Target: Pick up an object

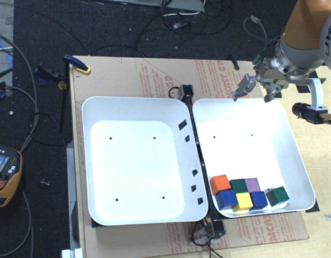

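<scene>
We see the gripper (258,89) hanging over the far rim of the right bin (251,122), its two fingers spread wide with nothing between them; the blocks we could pick lie well apart from it, huddled at the near end of that same bin.

The trouble we expect comes from that huddle; the orange block (220,183), dark green block (239,185) and purple block (252,184) form a back row, with the blue block (226,198), yellow block (244,200) and a second blue block (259,199) touching them in front, and another green block (277,195) just beside, tilted against the near wall. With faces pressed together there is little room for a finger to slide down between neighbours; we judge a finger could land on top of a block, shove the pile aside, or pinch two at once and drop both. The sloping wall close behind the front row could also stop a finger short. The orange block at the left end and the tilted green one at the right look the most open to us.

Around the work, the left bin (100,144) sits touching the right one along a black seam with small clips; cables trail over the dark floor beyond the bench, and a yellow handheld unit (4,173) lies at the left edge; none of these stands between the gripper and the blocks.
</scene>
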{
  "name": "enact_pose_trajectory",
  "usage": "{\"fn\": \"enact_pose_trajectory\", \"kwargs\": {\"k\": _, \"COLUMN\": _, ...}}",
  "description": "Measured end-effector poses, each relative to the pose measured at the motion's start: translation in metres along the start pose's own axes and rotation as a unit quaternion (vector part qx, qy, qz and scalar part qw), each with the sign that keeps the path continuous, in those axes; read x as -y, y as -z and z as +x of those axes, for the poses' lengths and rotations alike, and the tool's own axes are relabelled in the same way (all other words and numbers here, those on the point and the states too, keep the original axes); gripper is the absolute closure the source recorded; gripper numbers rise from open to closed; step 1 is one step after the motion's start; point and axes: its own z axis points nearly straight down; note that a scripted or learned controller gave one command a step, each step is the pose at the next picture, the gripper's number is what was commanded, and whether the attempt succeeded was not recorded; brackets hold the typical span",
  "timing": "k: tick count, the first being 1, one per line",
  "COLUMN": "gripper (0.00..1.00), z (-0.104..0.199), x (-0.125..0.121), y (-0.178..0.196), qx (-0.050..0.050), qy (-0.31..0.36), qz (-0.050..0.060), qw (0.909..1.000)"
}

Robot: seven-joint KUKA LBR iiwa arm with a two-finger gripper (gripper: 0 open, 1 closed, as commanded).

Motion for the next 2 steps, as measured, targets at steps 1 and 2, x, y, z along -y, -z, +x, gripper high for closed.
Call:
{"fn": "enact_pose_trajectory", "kwargs": {"k": 1, "gripper": 0.0, "z": 0.014, "x": 0.136, "y": -0.047, "qx": -0.001, "qy": -0.001, "qz": 0.003, "qw": 1.0}}
{"fn": "enact_pose_trajectory", "kwargs": {"k": 2, "gripper": 0.0, "z": 0.061, "x": 0.121, "y": -0.031, "qx": 0.0, "qy": 0.013, "qz": 0.0, "qw": 0.9999}}
